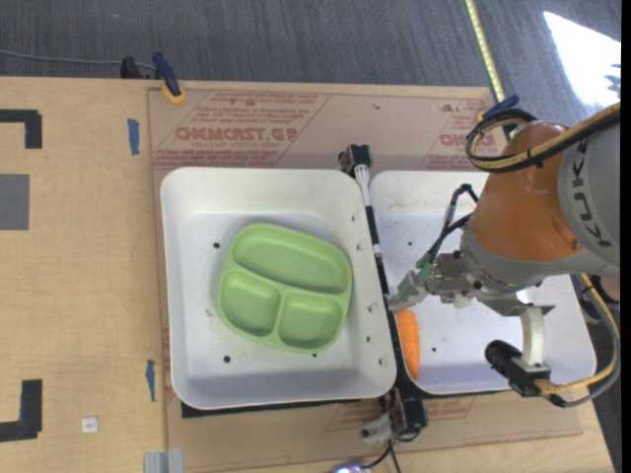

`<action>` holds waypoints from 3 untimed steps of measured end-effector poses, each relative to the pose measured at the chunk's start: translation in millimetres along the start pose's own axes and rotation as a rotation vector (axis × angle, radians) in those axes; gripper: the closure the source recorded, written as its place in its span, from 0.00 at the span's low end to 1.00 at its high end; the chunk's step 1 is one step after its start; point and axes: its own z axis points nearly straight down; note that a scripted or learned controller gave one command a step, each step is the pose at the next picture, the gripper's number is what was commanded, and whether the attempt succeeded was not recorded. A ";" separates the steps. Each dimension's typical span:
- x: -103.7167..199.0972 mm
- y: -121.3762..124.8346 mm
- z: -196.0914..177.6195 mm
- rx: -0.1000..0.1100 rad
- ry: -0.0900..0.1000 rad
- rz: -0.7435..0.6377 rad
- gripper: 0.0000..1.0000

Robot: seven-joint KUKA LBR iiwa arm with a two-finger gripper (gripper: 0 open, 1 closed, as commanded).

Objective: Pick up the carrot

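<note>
Hovering over the right bin (pixel 463 193), we are positioning the gripper (pixel 406 296) just above the carrot (pixel 409 343), which is lying against that bin's left wall, not yet lifted. A green divided plate (pixel 284 286) is occupying the left bin (pixel 187 294); the bench (pixel 79 264) is standing on grey carpet (pixel 296 18).

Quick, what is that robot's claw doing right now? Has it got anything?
Gripper: cannot be told; it sits just above the top end of the orange carrot in the right-hand shallow white bin.
</note>
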 end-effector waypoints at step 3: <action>0.0 0.0 0.0 0.000 0.000 0.000 0.00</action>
